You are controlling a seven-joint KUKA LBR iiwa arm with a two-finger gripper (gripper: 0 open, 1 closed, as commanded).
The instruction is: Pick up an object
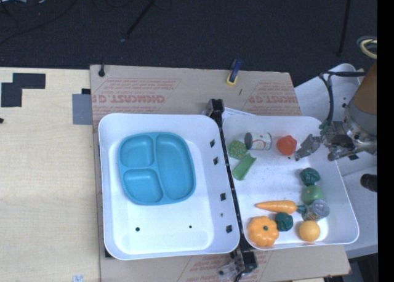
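Observation:
The right bin (332, 228) holds several toy foods: a red tomato (286, 145), a small can (261, 141), a green leafy piece (237, 148), a green cucumber (244, 167), a carrot (277, 205), an orange pumpkin (263, 231), a yellow lemon (308, 231), a green apple (311, 193) and a dark green piece (309, 176). My gripper (321, 149) hangs over the bin's upper right part, just right of the tomato and above the dark green piece. It is open, and nothing sits between its fingers.
The left bin (111, 213) holds a blue divided plate (156, 167). A black divider (223, 176) runs between the bins. A small grey object (319, 210) and a dark teal piece (284, 221) lie near the carrot. Cardboard lies under both bins.

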